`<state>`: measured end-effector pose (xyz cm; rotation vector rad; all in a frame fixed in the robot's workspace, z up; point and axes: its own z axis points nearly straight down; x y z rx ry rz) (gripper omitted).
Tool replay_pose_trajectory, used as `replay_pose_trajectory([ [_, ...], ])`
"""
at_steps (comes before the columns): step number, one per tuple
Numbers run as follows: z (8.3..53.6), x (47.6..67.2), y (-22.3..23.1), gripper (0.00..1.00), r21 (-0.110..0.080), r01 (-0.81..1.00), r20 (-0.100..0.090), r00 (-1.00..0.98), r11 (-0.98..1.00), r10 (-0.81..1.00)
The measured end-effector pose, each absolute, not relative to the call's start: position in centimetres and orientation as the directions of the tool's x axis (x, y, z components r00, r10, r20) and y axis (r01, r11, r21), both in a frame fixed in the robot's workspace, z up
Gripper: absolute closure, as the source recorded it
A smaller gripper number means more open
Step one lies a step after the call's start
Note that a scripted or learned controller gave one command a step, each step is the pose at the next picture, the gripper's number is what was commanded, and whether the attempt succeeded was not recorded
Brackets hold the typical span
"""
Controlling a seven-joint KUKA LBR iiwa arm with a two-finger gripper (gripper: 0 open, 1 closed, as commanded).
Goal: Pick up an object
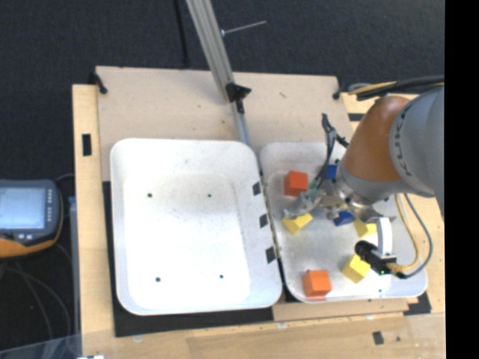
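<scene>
Camera view had the yellow block [298,222] lying just left of the pincer [320,197] in the right bin [278,163]. It looked light, stiff, easiest taken across its flat sides. Whether the pincer stood wide or narrow, I couldn't tell. An orange cube [296,182] sat just beyond.

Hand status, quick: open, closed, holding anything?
Hand: over the right bin, beside the yellow block; open or closed cannot be told.

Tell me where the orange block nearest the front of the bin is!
In the camera view, that orange block lies in the right bin, at its front edge near the wall shared with the left bin. A yellow block lies just to its right.
</scene>
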<state>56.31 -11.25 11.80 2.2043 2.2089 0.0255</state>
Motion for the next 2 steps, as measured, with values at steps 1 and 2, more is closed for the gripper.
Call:
replay_pose_trajectory([
  [1,13.2,56.5,-11.5,1.00,0.039,0.999,-0.008,0.007,-0.007,1.000],
  [2,17.1,62.9,-9.0,1.00,0.010,1.000,-0.002,-0.007,0.007,1.000],
])
